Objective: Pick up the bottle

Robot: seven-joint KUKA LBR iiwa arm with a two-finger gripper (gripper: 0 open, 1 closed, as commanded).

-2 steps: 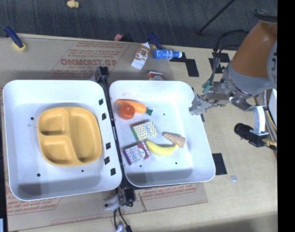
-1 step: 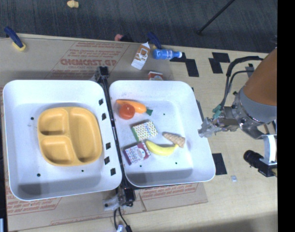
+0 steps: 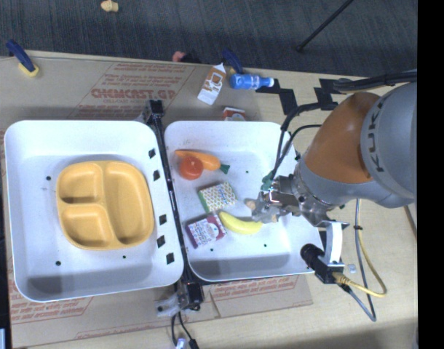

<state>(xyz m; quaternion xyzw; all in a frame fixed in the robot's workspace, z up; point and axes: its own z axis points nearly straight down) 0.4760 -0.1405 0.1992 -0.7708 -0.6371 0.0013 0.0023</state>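
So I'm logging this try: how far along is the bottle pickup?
Nothing looks done yet. The blue bottle lies on the bench beyond the right bin, untouched. The gripper is low inside that bin, beside the banana, well away from the bottle. Left: move out to the bottle, grasp it, lift it.

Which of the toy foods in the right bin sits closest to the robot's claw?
The yellow banana. It lies right beside the end effector, nearly touching it, while the orange carrot and the red tomato sit farther off, toward the bin's far left corner.
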